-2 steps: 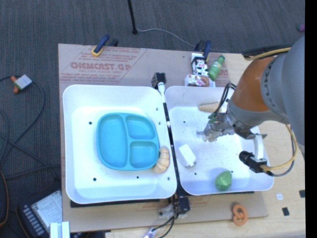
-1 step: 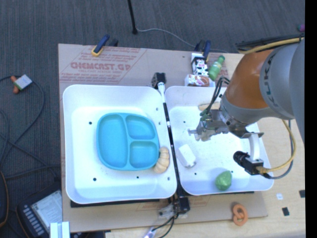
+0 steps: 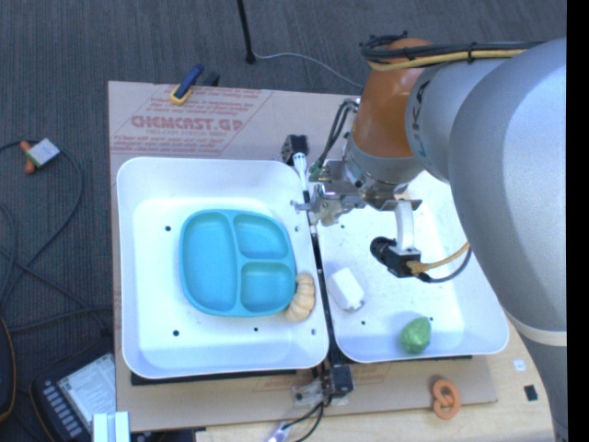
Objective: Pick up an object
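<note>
Three loose candidates: white block [image 3: 347, 288] near right bin [image 3: 479, 334] left wall, likely light, rigid, graspable across short sides; green lump [image 3: 415, 334] at front, croissant-like piece [image 3: 302, 297] beside blue tray [image 3: 235, 261]; gripper [image 3: 324, 203] state indeterminable.

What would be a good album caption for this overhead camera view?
A grey-and-orange robot arm reaches over two white bins, one holding a blue divided plate, the other a green object.
</note>
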`<state>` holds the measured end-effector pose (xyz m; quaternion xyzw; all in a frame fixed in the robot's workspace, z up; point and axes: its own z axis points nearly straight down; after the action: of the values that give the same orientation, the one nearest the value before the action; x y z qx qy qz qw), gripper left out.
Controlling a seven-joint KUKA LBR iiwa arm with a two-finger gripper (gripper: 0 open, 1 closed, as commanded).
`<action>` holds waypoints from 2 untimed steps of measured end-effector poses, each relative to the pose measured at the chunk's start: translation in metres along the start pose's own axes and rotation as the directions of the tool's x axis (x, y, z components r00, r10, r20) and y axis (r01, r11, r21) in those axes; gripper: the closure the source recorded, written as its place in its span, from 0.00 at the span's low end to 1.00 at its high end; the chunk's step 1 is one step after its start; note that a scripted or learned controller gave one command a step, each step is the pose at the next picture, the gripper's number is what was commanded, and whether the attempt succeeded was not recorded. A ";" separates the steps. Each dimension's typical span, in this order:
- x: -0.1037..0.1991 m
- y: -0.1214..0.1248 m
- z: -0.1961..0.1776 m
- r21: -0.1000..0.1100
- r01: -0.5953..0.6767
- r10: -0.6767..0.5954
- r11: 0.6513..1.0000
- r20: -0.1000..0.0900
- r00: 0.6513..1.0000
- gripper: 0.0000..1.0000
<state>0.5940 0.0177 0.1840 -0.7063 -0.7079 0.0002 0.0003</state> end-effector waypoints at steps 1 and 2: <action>0.034 -0.034 -0.025 0.001 -0.001 0.001 1.000 0.000 1.000 1.00; 0.035 -0.019 -0.036 0.000 0.000 0.000 1.000 0.001 1.000 1.00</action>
<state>0.5746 0.0525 0.2201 -0.7065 -0.7077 0.0007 -0.0001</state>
